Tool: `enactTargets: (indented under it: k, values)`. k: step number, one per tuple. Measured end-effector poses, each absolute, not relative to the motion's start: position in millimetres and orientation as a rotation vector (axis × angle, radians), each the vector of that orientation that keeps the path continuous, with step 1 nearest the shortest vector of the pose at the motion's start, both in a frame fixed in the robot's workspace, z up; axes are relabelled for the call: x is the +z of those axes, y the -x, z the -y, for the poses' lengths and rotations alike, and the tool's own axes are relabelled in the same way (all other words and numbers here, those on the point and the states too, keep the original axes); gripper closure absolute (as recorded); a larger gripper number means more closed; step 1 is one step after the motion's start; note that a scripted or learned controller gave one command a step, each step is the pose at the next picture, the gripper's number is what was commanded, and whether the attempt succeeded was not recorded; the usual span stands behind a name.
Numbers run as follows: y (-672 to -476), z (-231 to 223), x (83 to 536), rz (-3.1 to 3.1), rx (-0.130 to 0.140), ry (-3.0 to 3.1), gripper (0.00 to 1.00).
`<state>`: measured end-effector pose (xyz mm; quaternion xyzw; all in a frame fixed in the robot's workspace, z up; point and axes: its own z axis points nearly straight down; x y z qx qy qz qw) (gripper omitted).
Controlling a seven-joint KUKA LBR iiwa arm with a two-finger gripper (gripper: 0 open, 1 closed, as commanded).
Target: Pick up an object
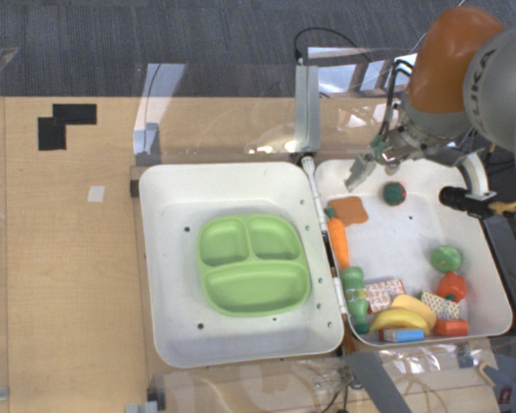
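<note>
Nearest the camera, bottom right of frame: banana w/ a small blue block just below it, in the right bin. Left bin holds a green divided plate, mid-frame. Along the right bin's left wall lies a carrot; orange-brown slice above it. Gripper, upper right, hangs w/ fingers spread, holding nothing; small green ball just right of it & below.

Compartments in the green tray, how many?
3. The green tray in the left bin has two small compartments side by side along its far edge and one wide compartment along its near edge. Nothing hides any part of it.
</note>
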<state>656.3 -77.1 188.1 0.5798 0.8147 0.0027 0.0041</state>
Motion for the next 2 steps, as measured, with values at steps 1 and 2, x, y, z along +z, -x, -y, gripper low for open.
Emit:
enactTargets:
  k: [1, 2]
  values:
    - [-669.8, 168, 181, -2.539, 0.005, -1.838, 0.00]
    - [-671.8, 180, 93, -2.515, 0.004, -1.871, 0.00]
